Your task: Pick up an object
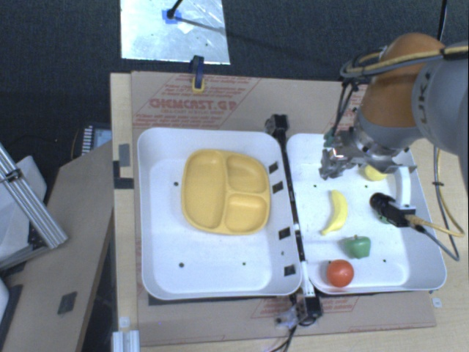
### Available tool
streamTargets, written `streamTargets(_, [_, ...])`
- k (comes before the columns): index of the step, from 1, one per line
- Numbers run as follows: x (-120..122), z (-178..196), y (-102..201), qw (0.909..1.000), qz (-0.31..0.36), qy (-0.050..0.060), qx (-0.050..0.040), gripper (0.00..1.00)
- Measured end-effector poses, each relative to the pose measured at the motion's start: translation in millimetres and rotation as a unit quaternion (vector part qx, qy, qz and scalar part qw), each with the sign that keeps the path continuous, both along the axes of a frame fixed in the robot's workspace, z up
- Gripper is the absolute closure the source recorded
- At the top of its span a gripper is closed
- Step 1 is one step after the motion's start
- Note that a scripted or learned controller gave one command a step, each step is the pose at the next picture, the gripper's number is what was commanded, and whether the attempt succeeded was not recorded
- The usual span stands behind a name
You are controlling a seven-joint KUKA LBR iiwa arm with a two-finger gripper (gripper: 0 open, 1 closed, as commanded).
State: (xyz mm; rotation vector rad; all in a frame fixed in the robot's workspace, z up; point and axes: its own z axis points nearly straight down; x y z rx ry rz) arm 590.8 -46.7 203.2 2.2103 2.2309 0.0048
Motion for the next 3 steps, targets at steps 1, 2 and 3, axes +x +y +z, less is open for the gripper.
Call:
streamTargets(1, [17, -3, 55, 1.0000, 0.001, 0.000, 0.0006, 1.00])
streamTargets(2, [35, -2, 109, 1.0000, 0.001, 0.000, 0.0007, 1.00])
streamTargets(3, [49, 6, 158, 1.0000, 0.000, 0.000, 0.0009, 1.00])
